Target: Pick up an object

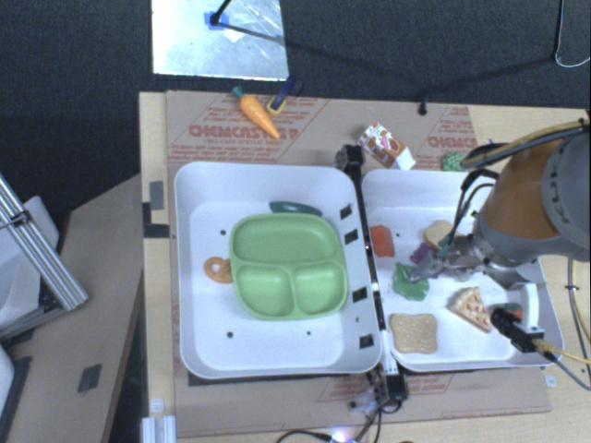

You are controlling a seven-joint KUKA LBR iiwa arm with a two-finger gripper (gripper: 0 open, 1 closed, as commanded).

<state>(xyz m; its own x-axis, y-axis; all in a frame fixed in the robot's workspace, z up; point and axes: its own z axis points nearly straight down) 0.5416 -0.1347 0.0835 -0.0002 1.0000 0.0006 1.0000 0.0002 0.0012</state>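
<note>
Dark carpet surrounds the tabletop (305,127), where two shallow white bins sit side by side. Inside the left bin (199,247) a green divided plate (286,266) lies near the middle, with a small orange ring (218,269) just beside its left edge. Across the right bin (397,192) are an orange-red piece (381,241), a green leafy piece (410,282), a toast slice (414,332), a pizza slice (471,308) and a tan piece (438,233). Low over this bin, the hand (432,261) hangs just above the green leafy piece; how far it is open cannot be told. Behind the bins lie a toy carrot (258,114) and a small printed carton (386,146).
</note>
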